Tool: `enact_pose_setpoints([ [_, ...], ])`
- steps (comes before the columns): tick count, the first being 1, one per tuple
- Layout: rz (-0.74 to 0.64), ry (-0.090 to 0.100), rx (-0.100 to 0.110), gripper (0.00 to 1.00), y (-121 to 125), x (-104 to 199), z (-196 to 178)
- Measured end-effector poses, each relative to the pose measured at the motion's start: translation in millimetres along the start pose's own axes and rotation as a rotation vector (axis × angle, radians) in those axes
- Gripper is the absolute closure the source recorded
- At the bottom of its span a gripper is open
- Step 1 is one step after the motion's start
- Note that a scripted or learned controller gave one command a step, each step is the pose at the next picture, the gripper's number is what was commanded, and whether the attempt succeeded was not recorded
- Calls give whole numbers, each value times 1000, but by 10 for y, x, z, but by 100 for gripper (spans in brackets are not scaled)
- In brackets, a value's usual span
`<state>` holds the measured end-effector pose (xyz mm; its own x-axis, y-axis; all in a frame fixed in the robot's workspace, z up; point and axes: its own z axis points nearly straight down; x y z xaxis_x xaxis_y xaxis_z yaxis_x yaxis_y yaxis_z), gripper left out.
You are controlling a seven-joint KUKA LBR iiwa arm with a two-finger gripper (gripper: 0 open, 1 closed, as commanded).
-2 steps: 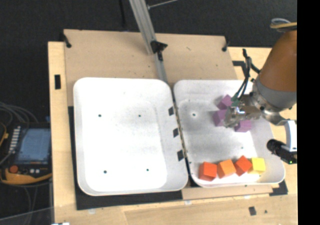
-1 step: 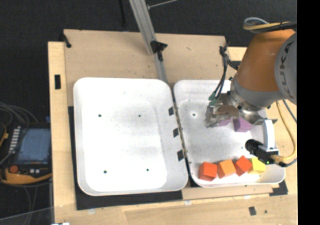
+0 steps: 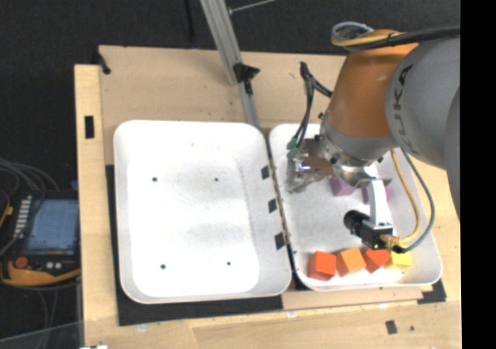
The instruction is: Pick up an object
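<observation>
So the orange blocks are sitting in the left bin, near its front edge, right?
Not quite. The orange blocks are in the right bin, near its front edge, as the camera view shows. The left bin has no blocks in it.

Purple object mostly hidden under arm — tool fingers obscured, state unclear.

My bench is a light wooden board, seen at a slant. Two shallow white bins sit directly on it, side by side and touching along their inner edges: left bin, right bin. A dark mat shows under the left bin's edge. Small black marks on the bare wood near the left and front edges.
</observation>
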<state>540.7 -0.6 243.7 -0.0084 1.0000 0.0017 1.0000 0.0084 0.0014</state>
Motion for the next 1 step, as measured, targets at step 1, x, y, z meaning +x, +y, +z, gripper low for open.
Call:
enact_pose_setpoints([
  [1, 2, -1, 4, 100, 18, 495, 118],
])
